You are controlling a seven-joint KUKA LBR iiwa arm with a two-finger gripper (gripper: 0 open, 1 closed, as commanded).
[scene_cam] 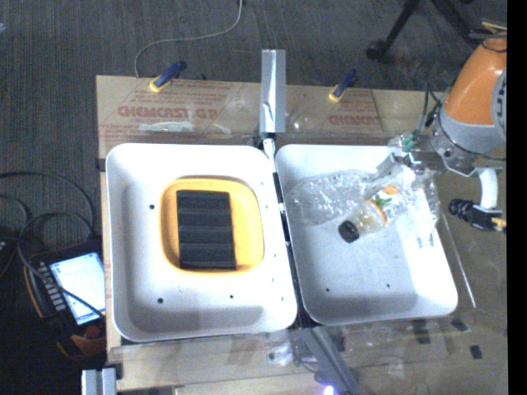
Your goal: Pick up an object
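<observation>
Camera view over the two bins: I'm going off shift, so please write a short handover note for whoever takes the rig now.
Tool: at the right bin's upper right corner, over crumpled clear plastic; whether it grips anything cannot be told.
Things: clear plastic bottle with black cap lies on its side in the right bin, amid the crumpled plastic wrap. Yellow tray with black ridged insert sits in the left bin.
Done: nothing visibly lifted.
Left: grasp and raise one object.

Bins (140, 303): smooth matt white plastic. Left of gripper (401, 156): clear glossy plastic bottle (372, 212), crinkled transparent film (325, 192). Farther left: glossy yellow tray (169, 220) with matt black ribbed insert (204, 230). Bench board (123, 113): bare wood.
</observation>
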